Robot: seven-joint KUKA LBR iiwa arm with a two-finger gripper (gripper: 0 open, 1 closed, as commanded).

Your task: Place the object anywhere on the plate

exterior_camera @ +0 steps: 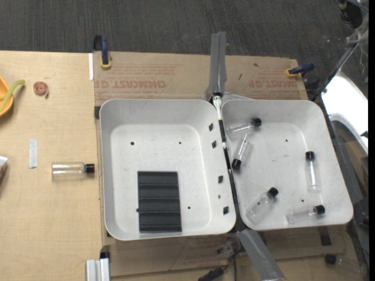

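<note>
**Hand state cannot be told; vials in the right bin, plate in the left**

Hand open or closed: I cannot tell from the camera view, and nothing in it is seen held.

Camera view: two white bins sit side by side on a sheet of cardboard (146,82) on the bench (53,215). The left bin (111,157) holds the plate (158,202), a dark ribbed rectangle lying flat near the bin's front wall, left of its middle. Nothing rests on the plate.

The right bin (328,139) holds five clear vials with black caps, all lying on their sides. One vial (243,126) lies near the back left corner, its cap pointing right. A second vial (241,153) lies just below it, slanted, its cap down by the wall shared with the left bin. A third vial (313,173) lies along the right side, cap toward the back. A fourth vial (261,205) lies slanted near the front, cap up and to the right. A fifth vial (303,214) lies at the front right corner, cap to the right. All five are well apart from the plate.

On the bare bench left of the bins lies a sixth vial (69,169), its cap toward the left bin. Farther left are a pale strip (33,154), a small reddish disc (40,88) and a yellow object (6,95) at the edge. A blue clamp (101,47) and another clamp (300,70) grip the cardboard's back edge.
</note>
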